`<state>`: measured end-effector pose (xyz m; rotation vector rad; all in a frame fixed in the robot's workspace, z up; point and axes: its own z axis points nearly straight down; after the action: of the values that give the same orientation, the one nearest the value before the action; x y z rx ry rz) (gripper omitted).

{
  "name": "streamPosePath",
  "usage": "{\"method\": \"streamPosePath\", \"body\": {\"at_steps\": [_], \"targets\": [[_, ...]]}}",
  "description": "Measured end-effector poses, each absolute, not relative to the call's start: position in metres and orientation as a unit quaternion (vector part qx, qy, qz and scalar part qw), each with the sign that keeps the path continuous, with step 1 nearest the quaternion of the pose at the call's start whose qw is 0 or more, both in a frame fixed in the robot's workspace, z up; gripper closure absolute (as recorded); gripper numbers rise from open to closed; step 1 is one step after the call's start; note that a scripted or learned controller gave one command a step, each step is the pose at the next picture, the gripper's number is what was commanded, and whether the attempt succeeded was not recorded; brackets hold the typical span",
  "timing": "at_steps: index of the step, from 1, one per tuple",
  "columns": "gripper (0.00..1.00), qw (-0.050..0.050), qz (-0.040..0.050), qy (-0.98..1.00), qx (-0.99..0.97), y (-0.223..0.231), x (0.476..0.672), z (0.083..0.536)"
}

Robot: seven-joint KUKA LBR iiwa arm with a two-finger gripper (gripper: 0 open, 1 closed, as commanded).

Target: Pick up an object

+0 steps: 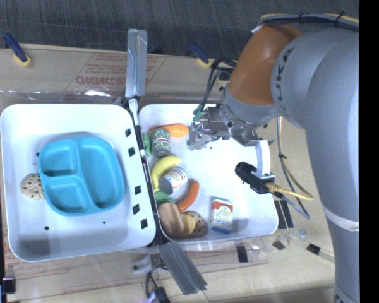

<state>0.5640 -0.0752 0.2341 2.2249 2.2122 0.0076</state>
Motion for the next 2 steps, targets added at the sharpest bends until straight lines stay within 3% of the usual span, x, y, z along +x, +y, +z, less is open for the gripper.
{"method": "streamPosePath", "body": {"at_steps": [1,2], "targets": [[0.0,-0.001,-0.0007,0.705,0.709,-0.076,0.562,0.23],[0.0,-0.002,-0.0018,0.697,0.717,-0.053,0.545,0.196]]}}
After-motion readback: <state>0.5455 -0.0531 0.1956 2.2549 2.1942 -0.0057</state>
